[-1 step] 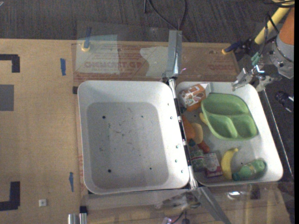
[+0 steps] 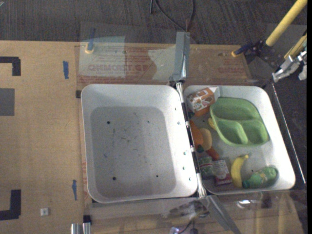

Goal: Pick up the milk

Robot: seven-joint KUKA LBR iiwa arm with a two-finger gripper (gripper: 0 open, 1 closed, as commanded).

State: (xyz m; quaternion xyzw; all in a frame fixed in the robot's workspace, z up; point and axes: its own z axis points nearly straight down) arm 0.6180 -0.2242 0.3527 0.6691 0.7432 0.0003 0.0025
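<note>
- Small white-and-orange carton [image 2: 201,100], taken here for the milk: tucked into the far left corner of the right-hand shallow white bin [image 2: 282,145], close against the wall shared with the left-hand shallow white bin [image 2: 92,130].
- Seemingly lying on its side, long axis running roughly across the bin with a slight tilt; print too small to read, so judged a milk carton by shape and colour alone.
- Just beside the carton's right end, perhaps touching: the rim of the green divided plastic plate [image 2: 239,123]. Nearer the camera along the same wall: a cluster of orange toy foods [image 2: 201,138].
- A second small carton, red, white and green [image 2: 217,172], at the near edge of the same bin, beside the yellow banana [image 2: 237,169] and the green bottle [image 2: 261,177]. Could be mistaken for the target.
- Tool [image 2: 291,65]: outside the bin, beyond its far right corner, over the edge of the bench [image 2: 39,130]. Pale metal parts, blurred and cut by the frame edge; open or closed impossible to tell, nothing seen in its hold.
- Deciding relation: carton off to the left of the tool and somewhat nearer the camera, across the whole width of the right bin, well apart.
- Likely need: a reach leftward over the green plate, then a descent into a tight corner, closing across the carton's short side, clear of wall and plate rim.
</note>
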